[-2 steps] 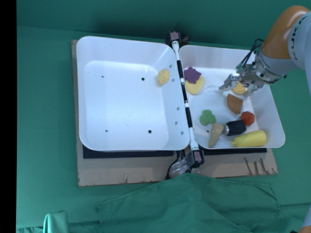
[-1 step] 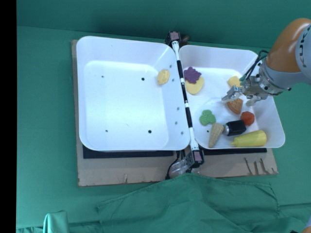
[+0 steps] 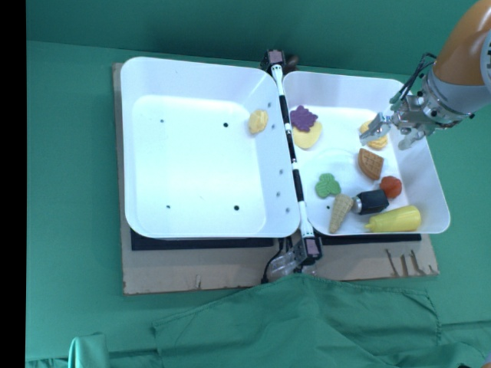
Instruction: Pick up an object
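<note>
My gripper [image 3: 393,130] hangs over the far right part of the right bin [image 3: 426,171], with its fingers spread open and nothing between them. Just beside its left finger lies a small yellow-orange toy [image 3: 375,139], partly covered by the gripper. Below that sit a brown waffle-like piece [image 3: 370,163] and a red tomato [image 3: 391,186]. Purple grapes [image 3: 304,116] rest on a yellow piece [image 3: 307,137] near the divider. A green broccoli [image 3: 328,184], an ice cream cone [image 3: 338,212], a black object [image 3: 373,202] and a long yellow toy [image 3: 395,219] lie along the front.
The left bin [image 3: 153,90] holds one small yellow toy [image 3: 258,121] against its right wall. A black and white divider bar [image 3: 290,148] runs between the bins. Green cloth [image 3: 322,320] is bunched in front of the bench.
</note>
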`<state>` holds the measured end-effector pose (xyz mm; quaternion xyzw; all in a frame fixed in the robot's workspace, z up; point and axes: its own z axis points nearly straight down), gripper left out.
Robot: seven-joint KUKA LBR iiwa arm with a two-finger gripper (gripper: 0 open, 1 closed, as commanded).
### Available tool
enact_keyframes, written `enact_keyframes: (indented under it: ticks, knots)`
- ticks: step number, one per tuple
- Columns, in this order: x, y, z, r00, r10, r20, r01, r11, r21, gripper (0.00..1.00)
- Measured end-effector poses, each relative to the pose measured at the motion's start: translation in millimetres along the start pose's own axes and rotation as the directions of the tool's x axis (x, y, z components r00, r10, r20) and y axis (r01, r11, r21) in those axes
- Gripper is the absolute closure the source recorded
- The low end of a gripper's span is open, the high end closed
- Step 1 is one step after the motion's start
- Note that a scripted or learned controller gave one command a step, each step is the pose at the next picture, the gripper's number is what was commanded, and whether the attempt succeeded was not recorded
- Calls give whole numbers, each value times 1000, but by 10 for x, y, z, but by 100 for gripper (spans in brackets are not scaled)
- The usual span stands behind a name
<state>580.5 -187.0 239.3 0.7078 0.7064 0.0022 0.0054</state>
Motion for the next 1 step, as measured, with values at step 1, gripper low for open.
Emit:
enact_keyframes:
  ticks: [1]
  knots:
    - [336, -211, -235, 1000, -1, -4, 1, 1000, 7, 0]
